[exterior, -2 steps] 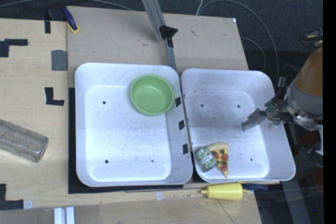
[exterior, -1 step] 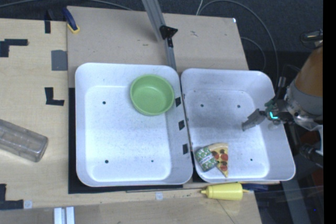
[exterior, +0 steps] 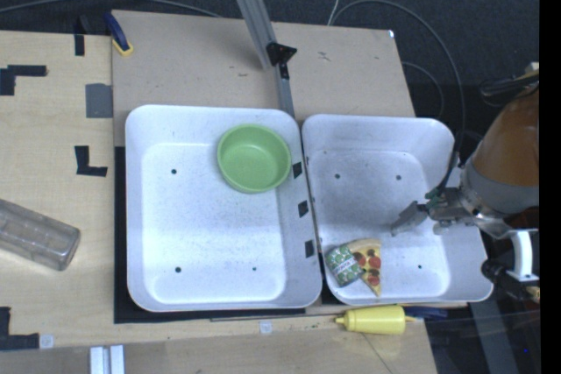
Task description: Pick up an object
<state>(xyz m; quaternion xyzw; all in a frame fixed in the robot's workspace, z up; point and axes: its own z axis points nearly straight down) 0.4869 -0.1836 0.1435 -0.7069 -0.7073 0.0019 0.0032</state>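
**Gripper low over right bin, nothing held; packet the nearest target**

Layout. Two white bins sit edge to edge on the bench. The left bin point(exterior: 153, 215) holds a green bowl point(exterior: 254, 158), upright, tucked near its top right corner close to the shared wall. The right bin point(exterior: 368, 136) holds one item: a small printed packet point(exterior: 356, 263), lying flat near the front left of the floor. A yellow bottle point(exterior: 375, 320) lies on its side on the bench just outside the right bin's front rim, so it is not a bin item. A clear plastic container point(exterior: 35, 234) lies well off to the left on the bench.

Why so placed, as a judgement: loose items on flat bin floors leave room for a top-down grasp; the packet lies flat, which may give the fingers little to bite.

Arm pose. The arm point(exterior: 513, 158) comes in over the right bin's right rim, wrist angled down and leftward. The gripper point(exterior: 410, 216) points toward the bin middle, up and right of the packet and apart from it. Nothing lies between the fingers. The tip is too blurred and small to read; cannot tell whether the pincer is apart or together.

Status: pick not yet made.
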